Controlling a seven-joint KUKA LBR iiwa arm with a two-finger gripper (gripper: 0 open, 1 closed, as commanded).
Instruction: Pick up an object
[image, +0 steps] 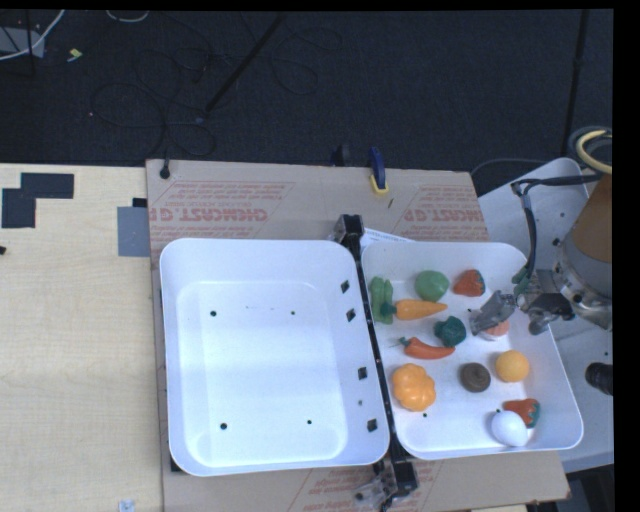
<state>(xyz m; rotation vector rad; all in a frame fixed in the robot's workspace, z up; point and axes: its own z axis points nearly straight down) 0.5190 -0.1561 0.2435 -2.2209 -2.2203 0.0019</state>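
From my feed, the pale wood-grain bench (70, 330) sits at the far left, with a flat brown cardboard sheet (260, 205) printed in red lettering laid beside it. On the cardboard rests the left shallow white plastic bin (185, 300), smooth and glossy with rounded corners and a few small dark dots on its floor.

Past the black clips at the seam, the right shallow white plastic bin (565, 425) carries the toy food. Against its left wall I see a lumpy green leafy piece (381, 297), touching the tapered orange carrot (420, 310). Below them lie a curved red chili pepper (428, 349) and a ribbed, rounded orange pumpkin shape (413, 386). Further right come a smooth green oval (432, 284), a dark teal knobbly lump (451, 330), a reddish-orange wedge (468, 283), and a matte brown round (475, 377). Then a smooth orange ball (512, 366), and near the front corner a glossy white egg (509, 428) touching a red and green strawberry-like piece (524, 409).

The grey metal gripper (497, 313) hangs low over a pinkish-white item (495, 331) that I can barely make out; whether its fingers are spread or closed, I cannot tell at this resolution.
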